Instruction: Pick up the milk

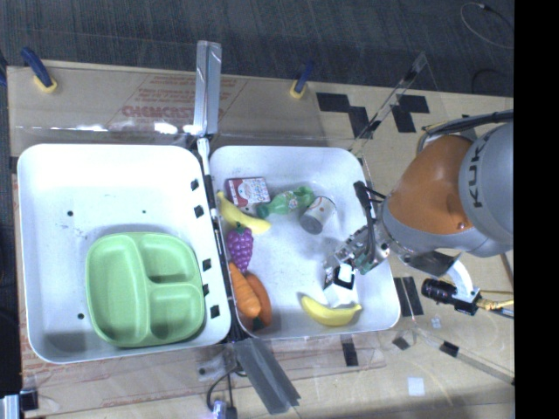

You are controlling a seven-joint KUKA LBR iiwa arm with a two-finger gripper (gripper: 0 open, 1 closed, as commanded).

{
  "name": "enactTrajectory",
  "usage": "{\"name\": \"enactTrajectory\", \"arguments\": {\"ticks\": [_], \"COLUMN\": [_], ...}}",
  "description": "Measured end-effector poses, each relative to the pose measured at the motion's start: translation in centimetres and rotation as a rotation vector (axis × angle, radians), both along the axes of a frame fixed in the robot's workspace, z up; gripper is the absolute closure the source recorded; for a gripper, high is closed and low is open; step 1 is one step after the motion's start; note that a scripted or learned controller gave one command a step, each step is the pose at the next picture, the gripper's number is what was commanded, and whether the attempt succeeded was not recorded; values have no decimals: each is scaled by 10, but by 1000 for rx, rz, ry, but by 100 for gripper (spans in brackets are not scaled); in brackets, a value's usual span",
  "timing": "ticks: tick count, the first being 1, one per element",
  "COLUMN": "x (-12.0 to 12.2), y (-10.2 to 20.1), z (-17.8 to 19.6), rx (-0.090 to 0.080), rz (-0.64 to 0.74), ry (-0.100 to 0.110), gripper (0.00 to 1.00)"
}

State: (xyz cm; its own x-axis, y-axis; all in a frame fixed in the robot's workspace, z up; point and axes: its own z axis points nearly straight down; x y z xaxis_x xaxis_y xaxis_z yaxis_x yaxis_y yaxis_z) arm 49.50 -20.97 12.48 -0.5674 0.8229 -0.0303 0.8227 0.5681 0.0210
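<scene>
The milk (248, 190) is a small red and white carton lying at the back left of the right bin (288, 157), beside the divider. My gripper (346, 269) hangs low over the front right part of that bin, well to the right of the milk and nearer the front. It is just above a yellow banana (330, 311). Nothing can be made out in its grasp. The orange band and grey arm (441, 201) reach in from the right.
Around the milk lie a green bottle (293, 202), a metal can (316, 214), a second banana (243, 217), purple grapes (240, 247) and a carrot (250, 296). The left bin (52, 190) holds a green divided plate (145, 287).
</scene>
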Motion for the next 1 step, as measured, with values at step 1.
{"name": "enactTrajectory", "arguments": {"ticks": [1], "x": [34], "y": [5], "z": [-33], "rx": [13], "rz": [0], "ry": [35], "gripper": [100]}}
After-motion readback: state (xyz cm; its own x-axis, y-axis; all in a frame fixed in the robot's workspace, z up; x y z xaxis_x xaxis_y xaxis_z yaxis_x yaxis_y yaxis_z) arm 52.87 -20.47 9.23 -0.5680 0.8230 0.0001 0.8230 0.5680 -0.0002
